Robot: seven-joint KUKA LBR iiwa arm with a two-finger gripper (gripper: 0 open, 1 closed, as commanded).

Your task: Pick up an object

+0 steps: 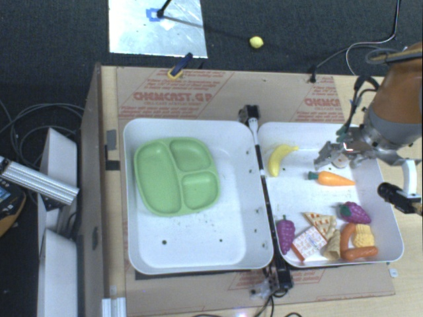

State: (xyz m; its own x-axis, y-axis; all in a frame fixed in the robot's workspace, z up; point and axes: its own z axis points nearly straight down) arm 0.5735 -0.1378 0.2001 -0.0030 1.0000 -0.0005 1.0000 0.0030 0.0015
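Dark carpet around cardboard-topped bench; two white bins. Right bin holds carrot, banana, grapes, other toy food. Pincer hovers just above carrot, grip state unclear. Nothing lifted; grasp and lift remain.

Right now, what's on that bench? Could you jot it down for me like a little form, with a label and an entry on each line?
left bin: holds a green divided plate
right bin: toy food
near its divider: banana, purple grapes
middle: carrot
near corner: heap with second grape bunch, waffle piece, sausage
arm: reaches in from the right
gripper: above the right bin's far side, just beyond the carrot
held: nothing visible between the fingers
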